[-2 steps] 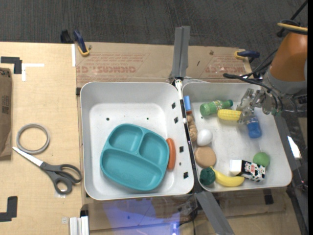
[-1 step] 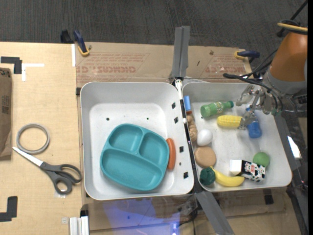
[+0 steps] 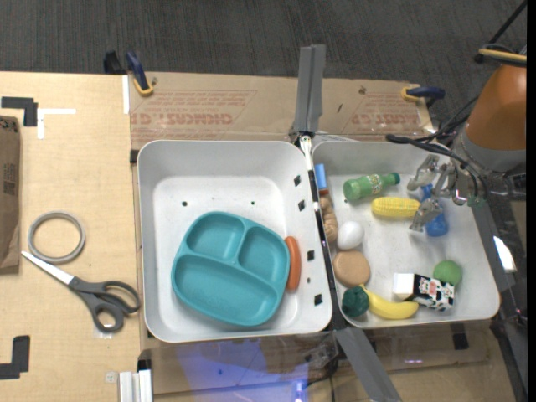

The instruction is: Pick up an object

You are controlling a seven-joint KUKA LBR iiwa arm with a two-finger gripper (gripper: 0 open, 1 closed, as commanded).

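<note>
My gripper [image 3: 427, 212] hangs over the right bin [image 3: 477, 249], near its far right side. A small blue object [image 3: 436, 224] lies right under it, and a yellow corn cob [image 3: 392, 208] lies just to its left. I cannot make out whether anything is held. The same bin holds a green bottle [image 3: 371, 185], a white egg [image 3: 349, 234], a brown bun [image 3: 353, 268], a dark green piece [image 3: 355, 301], a banana [image 3: 392, 307], a white cube [image 3: 403, 286], a black-and-white box [image 3: 435, 292] and a green ball [image 3: 447, 271].
The left bin [image 3: 167, 174] carries a teal divided plate [image 3: 230, 266] with an orange sausage [image 3: 293, 262] at its right edge. Scissors [image 3: 92, 291] and a tape roll [image 3: 56, 235] lie on the bench to the left. The arm's orange band [image 3: 502, 107] rises at the right.
</note>
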